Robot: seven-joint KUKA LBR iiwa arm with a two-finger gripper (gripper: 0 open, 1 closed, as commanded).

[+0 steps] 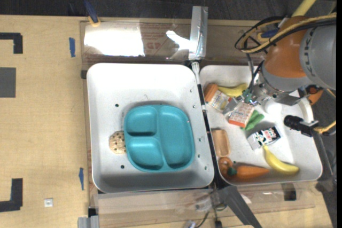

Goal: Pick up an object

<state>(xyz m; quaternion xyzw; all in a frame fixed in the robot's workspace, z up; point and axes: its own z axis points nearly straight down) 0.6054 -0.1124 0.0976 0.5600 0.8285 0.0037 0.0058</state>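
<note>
Wooden tabletop [37,131], carrying two white bins side by side. Taking the teal tray [158,136] as landmark: sits mid-floor of the left bin [101,93], probably dropped there loosely, with a cookie [117,142] touching its left edge. Right of the tray, past the shared wall, lies the right bin [310,168], crowded with candidates: an orange packet [215,95] and a banana [234,90] up and to the right, a red-and-white packet [241,113] and something green [255,118] farther right, a black-and-white card [265,136] beyond those, a tan roll [220,141] just right of the tray, a carrot [247,171] and second banana [279,162] lower right. Clutter overlapping, likely from being tumbled in at random. Arm [299,59] reaching in from far right of the tray, above the upper pile; pincer [251,95] down near the first banana, presumably lining up on that heap. Cannot tell how wide the pincer stands, nor whether anything sits in it. Judged as approach, no lift yet.
</note>
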